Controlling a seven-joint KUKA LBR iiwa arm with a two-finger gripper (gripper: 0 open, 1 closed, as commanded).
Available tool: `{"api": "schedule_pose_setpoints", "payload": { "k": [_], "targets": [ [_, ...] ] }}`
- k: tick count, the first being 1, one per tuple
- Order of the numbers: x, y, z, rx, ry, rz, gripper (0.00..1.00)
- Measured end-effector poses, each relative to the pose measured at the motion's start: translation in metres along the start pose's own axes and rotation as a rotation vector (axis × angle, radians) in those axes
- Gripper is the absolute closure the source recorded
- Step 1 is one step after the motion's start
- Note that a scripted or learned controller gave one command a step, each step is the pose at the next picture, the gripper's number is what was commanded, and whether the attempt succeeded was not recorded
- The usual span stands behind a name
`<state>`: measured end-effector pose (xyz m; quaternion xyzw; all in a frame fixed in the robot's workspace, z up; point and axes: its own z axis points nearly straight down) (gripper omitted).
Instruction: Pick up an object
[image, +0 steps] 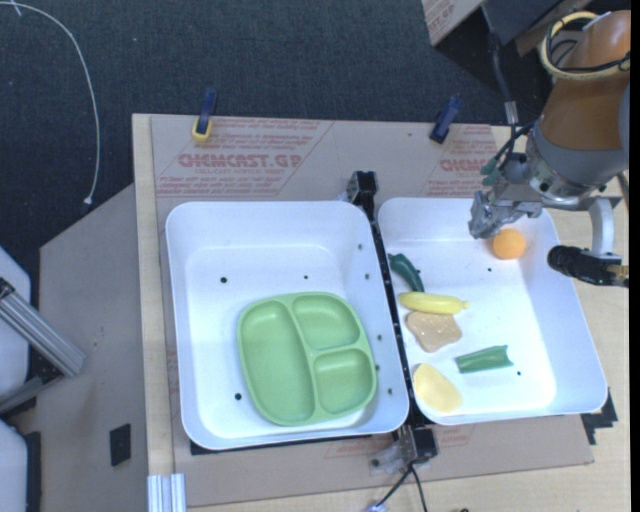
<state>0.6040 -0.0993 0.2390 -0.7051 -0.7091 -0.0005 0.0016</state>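
Gripper, its hold unclear from this angle, hangs at the far side of the right bin just left of the orange ball, so it should centre over the ball before descending.

White bins: two, side by side, the left bin and the right bin.

Green divided plate: one, with three compartments, in the left bin.

Loose items in the right bin: six.
- orange ball: one, upper part of the bin
- dark green piece: one, by the bin's left wall
- yellow banana: one
- tan piece: one
- green pepper: one
- pale yellow piece: one, lower left corner

Clamps at the board's top edge: two, the left clamp and the right clamp.
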Motion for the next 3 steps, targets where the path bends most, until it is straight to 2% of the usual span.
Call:
{"api": "schedule_pose_setpoints", "payload": {
  "k": [2, 3],
  "targets": [
    [0.100, -0.042, 0.024, 0.003, -0.001, 0.001, 1.00],
    [0.153, -0.057, 0.012, 0.001, 0.000, -0.001, 1.00]
  ]
}}
